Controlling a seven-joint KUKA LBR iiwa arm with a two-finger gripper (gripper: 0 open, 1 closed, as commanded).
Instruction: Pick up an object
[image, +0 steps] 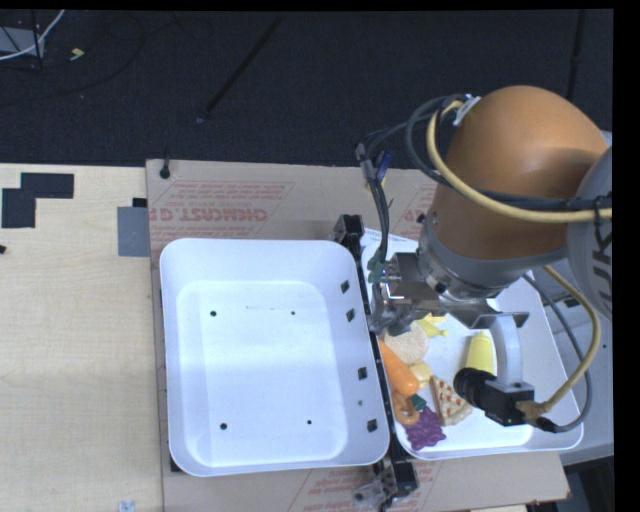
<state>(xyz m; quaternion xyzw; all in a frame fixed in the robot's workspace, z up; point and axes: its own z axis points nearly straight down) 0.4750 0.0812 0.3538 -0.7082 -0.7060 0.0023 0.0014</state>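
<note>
The right bin (562, 432) holds several small toy items along its left side. These include an orange carrot (400, 376), a round beige piece (407, 346), a small yellow piece (432, 325), a yellow cylinder (480, 352), a waffle-like wedge (451, 402) and a purple grape bunch (426, 429). The arm's big orange wrist (515, 170) hangs over this bin and hides its back part. My gripper (404, 300) reaches down below the wrist, just above the beige piece and near the bin's left wall. I see no object held in it.
The left white bin (190, 420) lies beside the right one, joined by a black divider with clips (362, 330). A black cylinder with a cable (495, 395) hangs from the arm over the right bin's front. Cardboard lies under both bins.
</note>
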